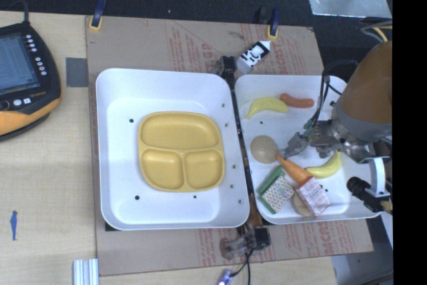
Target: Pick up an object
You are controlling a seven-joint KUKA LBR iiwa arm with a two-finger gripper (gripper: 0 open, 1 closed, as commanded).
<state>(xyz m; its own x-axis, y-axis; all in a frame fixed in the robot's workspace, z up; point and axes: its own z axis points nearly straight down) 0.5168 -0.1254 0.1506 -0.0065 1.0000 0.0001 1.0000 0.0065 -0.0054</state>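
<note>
- Claw [298,143] position: low inside the right bin [337,213], fingers pointing left, above the middle of the object cluster. I read its two fingers as spread apart with nothing between them, so it is released and holds nothing.
- Arm [367,93] enters from the right, so the claw reaches the right bin's contents first; that explains why I work in this bin.
- Candidate things, all loose in the right bin:
  - beige round object [264,149], just left of the claw tips, the closest candidate;
  - carrot [294,170], lying at a slant just near-side of the claw;
  - yellow banana [326,167], partly under the wrist on the right;
  - second banana [265,106] and red sausage [297,101] at the far side, apart from the claw;
  - green-and-white packet [275,191] and red-and-white packet [313,195] at the near edge, touching or overlapping each other.
- Left bin [113,143] carries a yellow divided tray [181,150] lying flat in its middle, well apart from the claw.
- Judgement: the task is at the approach step; no object is lifted yet.
- Risk, as I judge it: the carrot and round object lie close together, so closing could nudge one while catching the other.
- Both bins sit on cardboard clamped to the worktop [40,210], which I take as a measure against sliding.
</note>
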